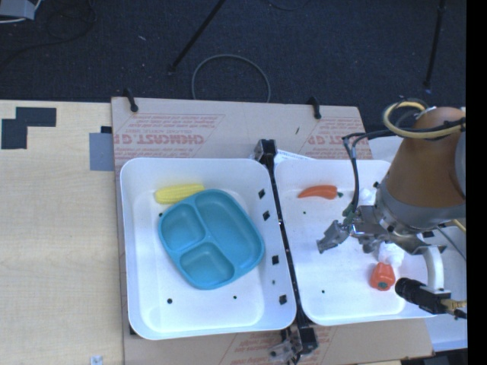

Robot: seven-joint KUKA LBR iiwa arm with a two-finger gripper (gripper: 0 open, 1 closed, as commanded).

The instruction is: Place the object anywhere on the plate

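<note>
Blue plate w/ 3 compartments sits tilted in left bin; nothing on it. Yellow corn lies in same bin, touching plate's upper-left rim. Right bin: orange carrot near top, apart from arm; orange-red piece near lower right, just beside the arm's wrist. Arm over right bin, tool hangs above bin's middle, nothing seen between its fingers; open or closed can't tell. Both bins on cardboard-covered surface.
</note>
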